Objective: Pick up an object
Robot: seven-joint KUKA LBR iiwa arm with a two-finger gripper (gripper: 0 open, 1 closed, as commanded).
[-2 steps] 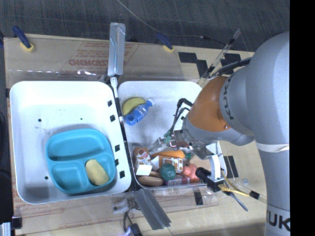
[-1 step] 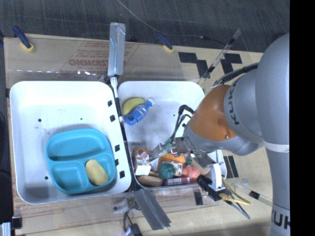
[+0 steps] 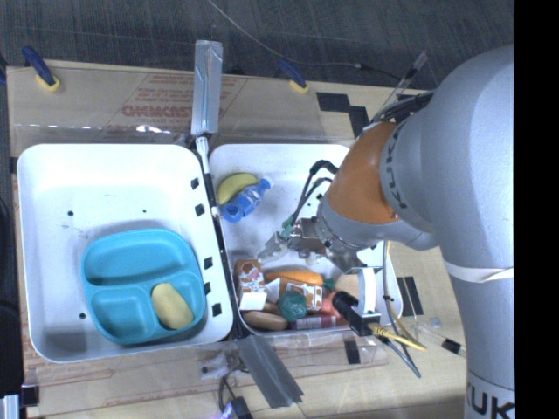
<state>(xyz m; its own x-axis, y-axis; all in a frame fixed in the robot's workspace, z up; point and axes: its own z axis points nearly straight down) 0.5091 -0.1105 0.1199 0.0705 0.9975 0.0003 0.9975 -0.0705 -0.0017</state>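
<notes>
Arm: we see the grey arm with its orange band (image 3: 367, 186) reaching in from the right, bent low over the right white bin (image 3: 279, 160), a pose that suits a straight-down grab.
Claw: the gripper (image 3: 281, 239) hangs above the bin's middle, just off the near-end pile; whether it is apart or together we cannot tell from this slant, and we see nothing between its jaws.
Task's thing: any object will do, and our guess is the pile. The small brown-and-white carton (image 3: 251, 279) and the long orange plastic piece (image 3: 297, 278) lie closest under the claw.
Right bin, near end: a teal lump (image 3: 293, 305), a brown sausage-shaped toy (image 3: 265, 320) and a small red item (image 3: 314, 297) crowd together, touching, against the near wall.
Right bin, far corner: a yellow banana (image 3: 231, 184) and a crumpled blue plastic bottle (image 3: 244, 202) lie touching, hard against the divider, apart from the pile.
Left white bin (image 3: 35, 173): a blue compartment tray (image 3: 131, 260) sits at a slant, with a yellow potato-shaped toy (image 3: 172, 305) in its near right compartment.
Risk: we judge the crowded pile awkward, since neighbours may block a clean closing.
</notes>
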